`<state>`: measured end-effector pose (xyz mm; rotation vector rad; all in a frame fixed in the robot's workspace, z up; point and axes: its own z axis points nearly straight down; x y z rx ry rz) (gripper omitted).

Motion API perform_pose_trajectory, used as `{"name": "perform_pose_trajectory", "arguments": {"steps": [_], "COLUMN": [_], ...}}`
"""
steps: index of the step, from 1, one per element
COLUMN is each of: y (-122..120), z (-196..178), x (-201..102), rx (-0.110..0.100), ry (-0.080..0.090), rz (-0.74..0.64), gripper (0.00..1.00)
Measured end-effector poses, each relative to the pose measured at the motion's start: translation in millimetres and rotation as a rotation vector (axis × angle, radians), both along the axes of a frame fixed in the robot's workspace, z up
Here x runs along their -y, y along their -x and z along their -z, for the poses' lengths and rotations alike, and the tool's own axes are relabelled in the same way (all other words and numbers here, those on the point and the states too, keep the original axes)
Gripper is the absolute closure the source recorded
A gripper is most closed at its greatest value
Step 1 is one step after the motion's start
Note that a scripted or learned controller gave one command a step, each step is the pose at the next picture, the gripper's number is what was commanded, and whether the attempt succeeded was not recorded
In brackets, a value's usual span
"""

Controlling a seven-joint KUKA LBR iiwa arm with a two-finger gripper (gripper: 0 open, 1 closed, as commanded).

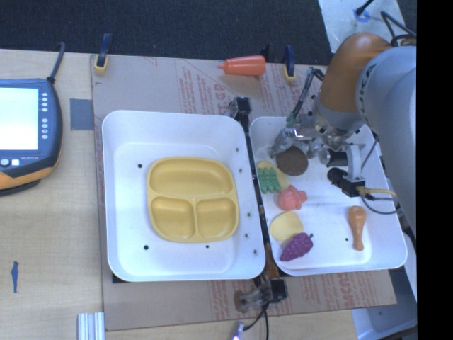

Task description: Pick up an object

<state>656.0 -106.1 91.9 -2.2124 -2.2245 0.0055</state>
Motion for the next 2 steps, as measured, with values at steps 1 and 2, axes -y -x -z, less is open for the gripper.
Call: {"name": "perform_pose_trajectory", "arguments": {"steps": [1,2], "y": [-0.4,-0.4], "z": [-0.3,-0.3], "x": [20.7,19.0], "rx": [0.004,0.003], "ry": [0.000,0.000], "rz": [0.003,0.002], "gripper": [0.00,0.00]}}
